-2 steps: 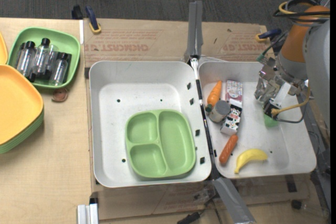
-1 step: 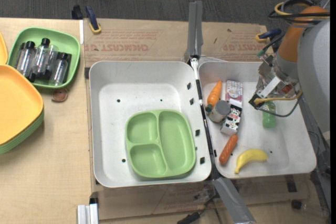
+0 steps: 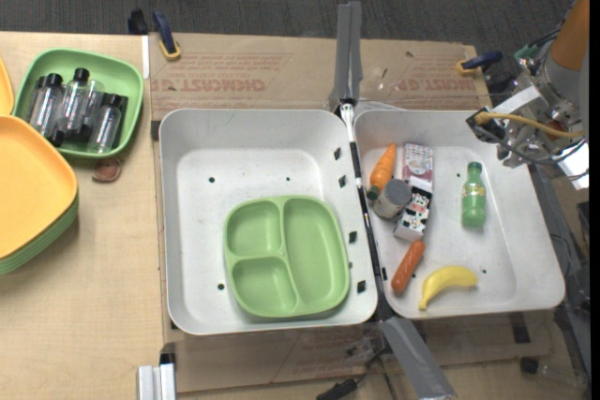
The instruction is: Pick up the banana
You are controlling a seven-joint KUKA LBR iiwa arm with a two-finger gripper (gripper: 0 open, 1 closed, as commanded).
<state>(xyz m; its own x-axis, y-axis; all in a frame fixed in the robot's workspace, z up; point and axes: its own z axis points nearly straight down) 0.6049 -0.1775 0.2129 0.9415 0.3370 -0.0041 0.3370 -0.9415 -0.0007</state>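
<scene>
The banana (image 3: 448,283) is seen lying flat on the floor of the right bin (image 3: 539,281), near that bin's front edge, with its curve opening downward toward the front wall. The gripper (image 3: 514,138) is found at the far right corner of the same bin, above its rim, well apart from the banana and diagonally across the bin from it; nothing is seen between its fingers, and whether they are spread or closed cannot be told from this view. Between the two, a green bottle (image 3: 473,195) is laid along the bin floor, nearer the gripper than the banana. Just left of the banana, a carrot (image 3: 408,265) is laid at a slant, close to but apart from the banana's tip. Further back, a second carrot (image 3: 382,166), a grey can (image 3: 393,199) and two small printed cartons (image 3: 416,162) are clustered by the bin's left wall. In the left bin (image 3: 187,201) a green divided tray (image 3: 286,255) is set. On the bench to the left, a green dish (image 3: 122,75) holding dark bottles and a stack of orange plates (image 3: 33,192) are placed.
</scene>
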